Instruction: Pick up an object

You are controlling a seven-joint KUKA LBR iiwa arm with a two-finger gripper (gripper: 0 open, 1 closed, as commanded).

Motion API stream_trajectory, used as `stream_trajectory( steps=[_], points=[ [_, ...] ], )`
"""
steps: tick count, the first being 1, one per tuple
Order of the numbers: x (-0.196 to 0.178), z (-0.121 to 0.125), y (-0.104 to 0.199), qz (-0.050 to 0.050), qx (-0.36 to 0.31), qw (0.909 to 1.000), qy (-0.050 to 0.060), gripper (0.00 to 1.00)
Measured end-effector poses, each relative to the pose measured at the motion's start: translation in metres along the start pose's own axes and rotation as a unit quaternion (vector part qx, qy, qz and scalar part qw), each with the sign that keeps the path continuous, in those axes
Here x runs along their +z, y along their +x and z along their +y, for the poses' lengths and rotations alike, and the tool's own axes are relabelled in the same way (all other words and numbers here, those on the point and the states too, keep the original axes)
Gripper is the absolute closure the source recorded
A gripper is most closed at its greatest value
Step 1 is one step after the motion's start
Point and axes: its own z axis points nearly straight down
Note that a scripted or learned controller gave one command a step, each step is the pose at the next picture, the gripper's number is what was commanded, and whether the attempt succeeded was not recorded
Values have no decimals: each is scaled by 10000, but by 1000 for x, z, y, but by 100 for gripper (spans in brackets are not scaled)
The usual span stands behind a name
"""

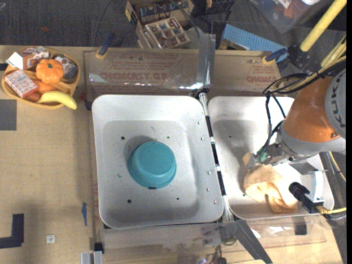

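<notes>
Arm [316,114]: grey with an orange band, reaching in from 3 o'clock and bent down over the right bin.
Gripper [263,159]: low in the right bin [231,120], at the upper edge of the tan object; whether it is open or closed cannot be told.
Tan object [264,186]: pale, lumpy, bread-like; lies in the right bin toward 6 o'clock, just below the gripper, touching or nearly so.
Teal bowl [153,164]: upside down, near the centre of the left bin [110,125], well apart from the gripper.
Bins: side by side on the counter [44,175], their inner rims touching.
Fruit plate [38,76]: at 10 o'clock on the counter, bearing a small pumpkin, a banana and packets.
</notes>
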Motion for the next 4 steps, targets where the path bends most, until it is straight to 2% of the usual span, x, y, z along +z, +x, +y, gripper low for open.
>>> stream_trajectory(
  steps=[1,2,3,4],
  points=[
    [0,0,0,-1,0,10000,-1,0],
    [18,-33,21,-14,-775,9970,-18,0],
    [8,-34,19,-14,-742,9972,-26,100],
    [8,-34,19,-15,-743,9972,-27,0]
  ],
)
